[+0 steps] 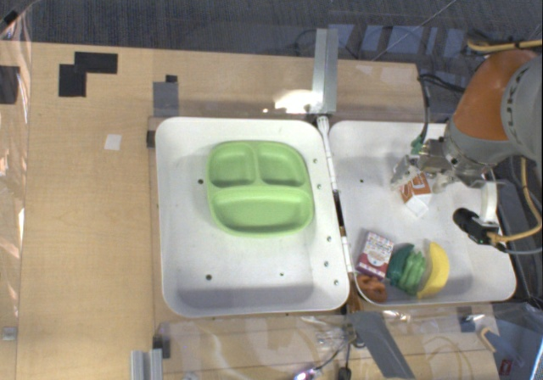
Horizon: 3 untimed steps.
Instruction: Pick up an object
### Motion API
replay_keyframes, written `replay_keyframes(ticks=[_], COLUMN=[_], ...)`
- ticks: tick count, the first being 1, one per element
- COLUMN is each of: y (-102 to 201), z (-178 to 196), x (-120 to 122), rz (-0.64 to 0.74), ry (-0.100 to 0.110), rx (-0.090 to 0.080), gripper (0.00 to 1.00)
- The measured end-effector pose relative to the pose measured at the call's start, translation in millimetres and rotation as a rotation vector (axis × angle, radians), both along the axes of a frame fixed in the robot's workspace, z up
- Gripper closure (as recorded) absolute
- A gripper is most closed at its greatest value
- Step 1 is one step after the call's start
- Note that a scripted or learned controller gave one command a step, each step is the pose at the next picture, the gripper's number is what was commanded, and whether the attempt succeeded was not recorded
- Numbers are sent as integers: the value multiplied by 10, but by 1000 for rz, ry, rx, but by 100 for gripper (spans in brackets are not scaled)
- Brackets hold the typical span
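The wooden surface [85, 226] carried two shallow white bins side by side. The left bin [182, 285] held a green divided plate [259, 187], lying flat near the bin's middle with its three compartments facing up.

The arm, grey with an orange band [484, 107], reached in from the right over the right bin [365, 158]. Its tool [422, 168] hung low over the upper right part of that bin, directly above a small orange-and-white packet [416, 190] — the packet lay right under the fingertips, but whether the fingers were spread or closed, or touching the packet at all, could not be told from this angle.

Along the right bin's near edge sat a cluster of things, well apart from the tool: a small purple-and-white box [376, 253], a brown round item [372, 287] just below it, a green ridged object [409, 268] beside the box, and a yellow banana [437, 269] curved against the green object's right side. Black cables trailed beside the arm at the bin's right rim.
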State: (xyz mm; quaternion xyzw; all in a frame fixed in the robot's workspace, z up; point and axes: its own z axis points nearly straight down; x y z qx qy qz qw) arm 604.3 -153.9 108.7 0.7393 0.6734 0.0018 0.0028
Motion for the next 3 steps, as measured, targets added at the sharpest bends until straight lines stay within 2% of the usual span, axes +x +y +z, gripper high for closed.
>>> replay_keyframes(ticks=[1, 2, 3], y=[11, -190, 331], z=[110, -129, 887], x=[14, 67, 658], rz=[3, -13, -25], ry=[-3, -17, 0], rx=[1, 0, 0], gripper=[100, 100, 100])
